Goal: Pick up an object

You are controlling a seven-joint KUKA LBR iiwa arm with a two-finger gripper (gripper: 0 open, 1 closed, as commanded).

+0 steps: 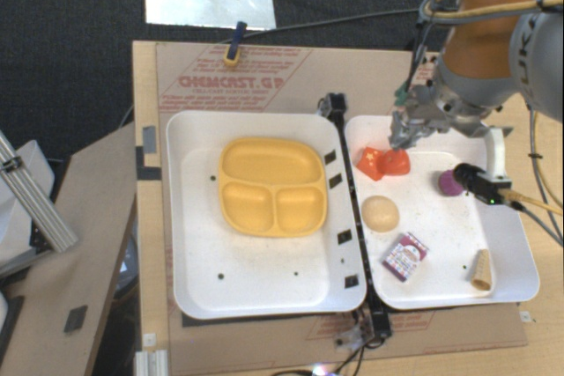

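pink packet (pixel 404 256) in front, arm (pixel 493 31) bent over red object (pixel 382 163)

bins (pixel 198 216): white
divided tray (pixel 269 188): yellow
crumpled object (pixel 382 163): orange-red
round object (pixel 381 213): pale beige
small ball (pixel 450 182): purple
packet (pixel 404 255): pink-and-white pattern, purple edge
cone (pixel 481 269): tan
arm (pixel 498 13): grey, orange band
desk (pixel 273 75): tan with red lettering

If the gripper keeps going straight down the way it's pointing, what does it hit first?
Most likely the orange-red object in the right bin: the gripper points down right at its upper edge. Depth is hard to judge from this slanted view, so it might land just behind it on the bin floor.
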